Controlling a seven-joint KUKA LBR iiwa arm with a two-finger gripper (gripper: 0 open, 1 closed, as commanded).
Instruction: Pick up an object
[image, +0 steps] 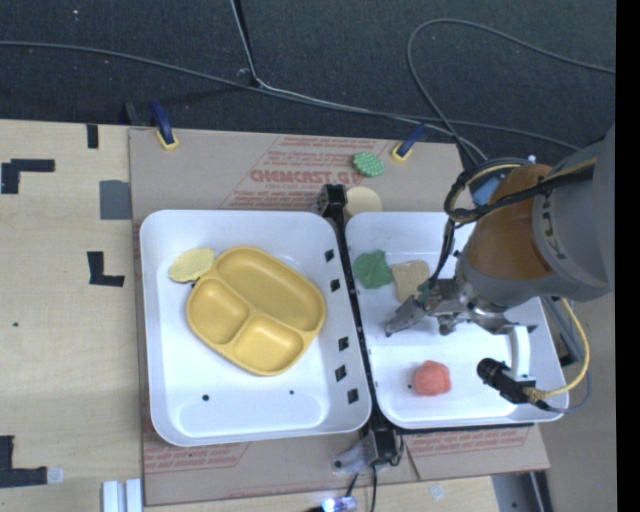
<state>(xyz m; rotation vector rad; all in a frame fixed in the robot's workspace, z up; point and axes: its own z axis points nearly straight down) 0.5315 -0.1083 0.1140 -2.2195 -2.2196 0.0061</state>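
- Nearest the camera, the bench (60, 400) shows its front edge, with the lower rims of the two white bins resting on a cardboard sheet (280, 170).
- In the right bin (400, 405), a red-orange round object (432, 379) lies toward the front, apart from everything else in that bin.
- Just beyond it, the gripper (408, 318) hangs low over the bin floor, its dark fingers pointing left (whether they are spread or closed cannot be told from this angle), and nothing is visibly between them.
- The grey arm (575, 225) with its orange band (505, 235) reaches in from the right, covering much of that bin's right half.
- Just beyond the gripper lie a tan block (409, 277) and, to its left, a green piece (372, 268), the two close together near the divider.
- In the left bin (165, 330), a yellow divided tray (256, 309) sits tilted near the middle, with a pale yellow flat piece (190, 264) touching its upper left corner.
- Farther back, outside the bins on the cardboard, a green patterned piece (368, 163) lies near a pale round disc (362, 200).
- Farthest away, cables (300, 95) cross dark carpet.
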